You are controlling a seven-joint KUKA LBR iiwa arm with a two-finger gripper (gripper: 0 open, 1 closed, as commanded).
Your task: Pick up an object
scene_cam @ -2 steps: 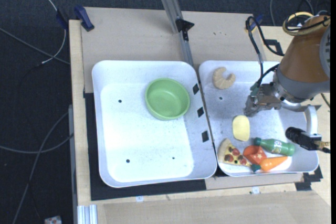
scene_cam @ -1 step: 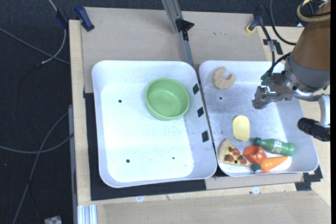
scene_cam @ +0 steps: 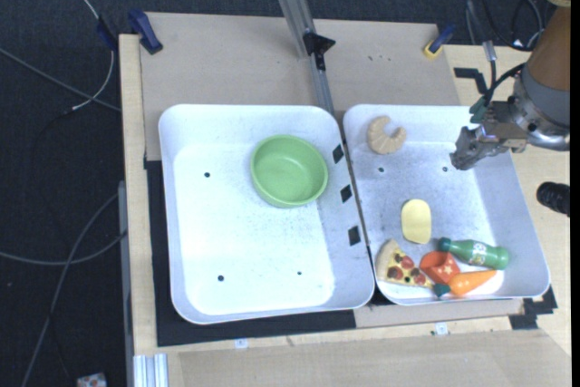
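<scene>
Hovering over right bin (scene_cam: pixel 530 222), upper right part: gripper (scene_cam: pixel 464 156), finger state impossible to tell, nothing visibly held. Lying nearby: tan croissant (scene_cam: pixel 385 134), yellow piece (scene_cam: pixel 416 220). Clustered at near edge: pizza slice (scene_cam: pixel 401 265), green bottle (scene_cam: pixel 475 252), carrot (scene_cam: pixel 471 282). Sitting in left bin (scene_cam: pixel 195 195): green bowl (scene_cam: pixel 289 169).

End effector (scene_cam: pixel 464 151) above right bin (scene_cam: pixel 530 222) (green bowl (scene_cam: pixel 289 169) left)

Bins (scene_cam: pixel 263 304) smooth white plastic, speckled. Green bowl (scene_cam: pixel 289 169) matt plastic. Bench (scene_cam: pixel 227 59) pale wood. Bottle (scene_cam: pixel 475 253) near bowl's right, glossy green plastic.
</scene>
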